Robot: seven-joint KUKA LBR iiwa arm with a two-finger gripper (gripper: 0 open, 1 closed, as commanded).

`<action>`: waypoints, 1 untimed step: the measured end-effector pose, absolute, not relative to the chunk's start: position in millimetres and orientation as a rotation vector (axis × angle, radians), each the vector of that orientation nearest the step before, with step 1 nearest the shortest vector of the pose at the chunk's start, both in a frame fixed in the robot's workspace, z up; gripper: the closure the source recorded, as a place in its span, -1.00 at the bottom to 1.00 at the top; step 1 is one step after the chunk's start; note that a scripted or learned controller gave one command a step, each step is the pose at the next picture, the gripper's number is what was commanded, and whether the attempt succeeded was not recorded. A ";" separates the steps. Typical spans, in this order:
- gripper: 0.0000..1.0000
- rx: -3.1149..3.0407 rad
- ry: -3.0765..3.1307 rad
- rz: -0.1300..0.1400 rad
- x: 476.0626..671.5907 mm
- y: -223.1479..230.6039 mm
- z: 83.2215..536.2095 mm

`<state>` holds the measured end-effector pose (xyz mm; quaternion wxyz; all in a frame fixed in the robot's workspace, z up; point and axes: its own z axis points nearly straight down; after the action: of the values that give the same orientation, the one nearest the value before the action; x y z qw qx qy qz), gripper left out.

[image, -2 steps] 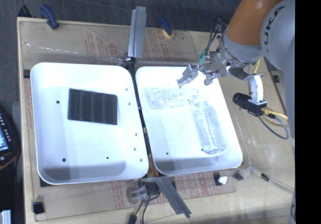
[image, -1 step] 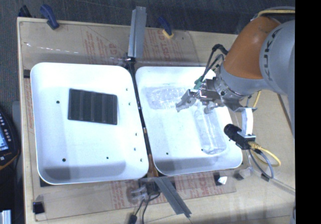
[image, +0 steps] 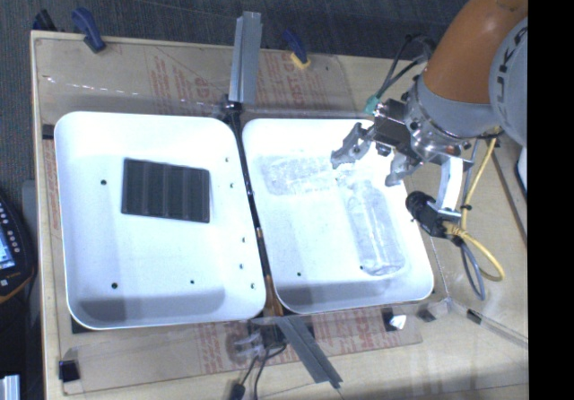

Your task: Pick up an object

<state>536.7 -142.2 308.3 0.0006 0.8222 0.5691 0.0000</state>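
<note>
My two-finger gripper hangs over the upper part of the right-hand shallow white bin, its fingers spread wide with nothing between them. Just below it lies a clear plastic bottle, long axis running from near my fingertips down toward the bin's near right corner, so reaching it means coming down and a little toward the front. To my left, a second clear crumpled plastic bottle lies crosswise near the bin's far wall, close to the divider side. Both are near; the lengthwise one looks handier, I judge, since my fingers could straddle its narrow width. It sits near the right wall, leaving little room there. A dark ribbed rectangular block rests in the left white bin, well apart.
</note>
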 end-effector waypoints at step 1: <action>-1.00 2.709 1.597 -0.005 511.4 -178.7 258.2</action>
<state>511.4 -178.7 258.2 -0.0014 0.8614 0.5079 -0.0015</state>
